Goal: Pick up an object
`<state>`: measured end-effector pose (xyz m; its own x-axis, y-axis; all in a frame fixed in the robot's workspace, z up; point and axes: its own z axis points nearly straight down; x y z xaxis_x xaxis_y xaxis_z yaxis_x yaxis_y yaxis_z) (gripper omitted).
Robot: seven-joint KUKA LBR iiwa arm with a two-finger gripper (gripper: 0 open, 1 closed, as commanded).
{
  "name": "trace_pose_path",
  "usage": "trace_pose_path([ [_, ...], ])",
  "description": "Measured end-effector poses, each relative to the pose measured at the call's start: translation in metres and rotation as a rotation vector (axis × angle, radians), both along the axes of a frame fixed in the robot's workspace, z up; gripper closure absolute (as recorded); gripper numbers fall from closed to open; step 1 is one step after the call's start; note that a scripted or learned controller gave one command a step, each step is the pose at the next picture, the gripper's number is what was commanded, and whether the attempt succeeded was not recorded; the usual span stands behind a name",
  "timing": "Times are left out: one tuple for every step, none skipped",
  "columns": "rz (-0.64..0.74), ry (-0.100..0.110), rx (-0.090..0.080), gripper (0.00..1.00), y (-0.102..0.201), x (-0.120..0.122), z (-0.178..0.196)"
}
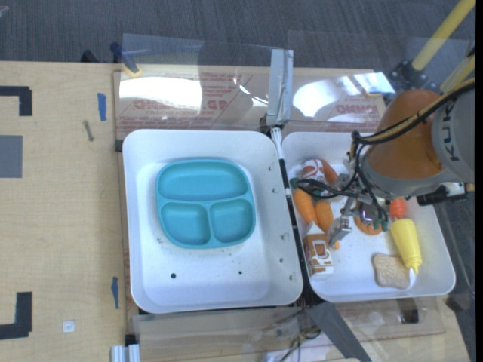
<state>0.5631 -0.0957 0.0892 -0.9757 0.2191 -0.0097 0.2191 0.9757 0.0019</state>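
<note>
Carrot (312, 208) lies lengthwise from upper left to lower right, beside the gripper (341, 228), whose finger spread I cannot tell.

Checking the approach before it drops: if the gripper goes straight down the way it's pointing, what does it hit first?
Most likely the orange carrot, or the bin floor just beside it; the gripper hangs at its lower end, though depth is unclear.

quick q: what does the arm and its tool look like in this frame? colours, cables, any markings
Arm: grey casing with a broad orange band above the wrist, and part of a dark printed letter at the frame's right edge. Black cables loop across the orange section. Tool: small, dark metal with silvery parts, thin wires running into it. Finer detail is too small to tell.
</note>
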Motion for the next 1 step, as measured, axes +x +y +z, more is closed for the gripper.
trace_pose_path([
  [0.046, 0.029, 0.002, 0.0, -0.006, 0.0861, 0.0012],
])
